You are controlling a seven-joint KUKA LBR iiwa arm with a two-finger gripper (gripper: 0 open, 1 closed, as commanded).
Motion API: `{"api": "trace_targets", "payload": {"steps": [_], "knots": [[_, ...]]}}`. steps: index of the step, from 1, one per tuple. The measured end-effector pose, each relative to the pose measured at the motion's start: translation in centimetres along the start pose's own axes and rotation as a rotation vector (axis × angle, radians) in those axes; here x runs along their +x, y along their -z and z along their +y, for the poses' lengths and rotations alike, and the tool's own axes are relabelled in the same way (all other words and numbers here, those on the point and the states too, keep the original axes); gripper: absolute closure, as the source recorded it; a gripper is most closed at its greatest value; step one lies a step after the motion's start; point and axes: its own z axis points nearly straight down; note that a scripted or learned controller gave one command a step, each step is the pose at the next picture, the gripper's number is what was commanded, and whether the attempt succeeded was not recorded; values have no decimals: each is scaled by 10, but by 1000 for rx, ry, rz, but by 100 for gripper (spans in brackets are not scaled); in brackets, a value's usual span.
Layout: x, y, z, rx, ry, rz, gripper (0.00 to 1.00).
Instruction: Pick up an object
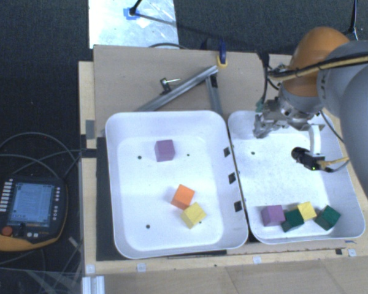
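**Tool over right bin, far corner**

Tool (265,126) hangs above right bin (349,192); finger state cannot be told. Nearest blocks, purple block (272,214), green block (291,220) and yellow block (306,211), sit well apart along near wall.

Two bins sit side by side on the bench (172,274): the left bin (119,225) and the right bin (349,222), their inner rims touching along the middle.

In the left bin, one block (164,150) lies toward twelve o'clock, well apart from the others. A second block (183,196) lies just past centre toward five o'clock, and a third block (194,215) touches it on its five o'clock side.

In the right bin, four blocks form a row along the six o'clock wall: from left to right, the first (272,214), second (291,220), third (306,211) and fourth (327,217).

The pincer (264,127) hangs over the right bin's eleven o'clock corner.

A pendant (27,212) lies on the floor at nine o'clock of the bench.
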Motion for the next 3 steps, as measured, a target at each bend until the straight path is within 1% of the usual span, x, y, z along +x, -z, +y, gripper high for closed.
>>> {"api": "trace_targets", "payload": {"steps": [1, 2, 3], "knots": [[-5, 63, -2, -4, -3, -1, 100], [-6, 97, -1, -2, -1, -1, 100], [48, 110, -21, 3, 5, 3, 100]]}}
